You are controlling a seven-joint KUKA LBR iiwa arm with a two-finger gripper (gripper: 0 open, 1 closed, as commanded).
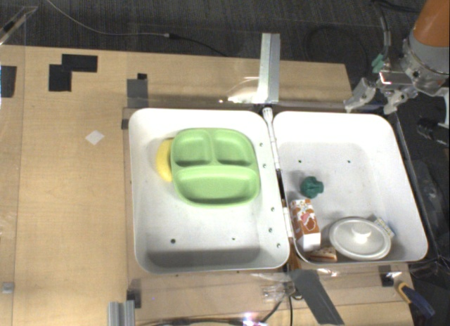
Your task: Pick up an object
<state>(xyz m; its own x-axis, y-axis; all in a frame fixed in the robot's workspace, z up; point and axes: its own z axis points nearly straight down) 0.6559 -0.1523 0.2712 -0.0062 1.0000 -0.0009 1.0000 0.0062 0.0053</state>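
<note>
**Above the far corner of the right bin**

My pincer (373,93) hangs past the far right corner of the right bin (351,138), its fingers spread apart with nothing between them. In that bin, near its front wall, lie a silver bowl (360,237), a small carton (305,222) and a teal lump (311,187). Left of that bin sits the left bin (151,198), bearing a green divided plate (214,166) over a yellow piece (164,161). Both rest on a pale wooden bench (63,198); dark carpet (176,1) lies beyond.
</note>
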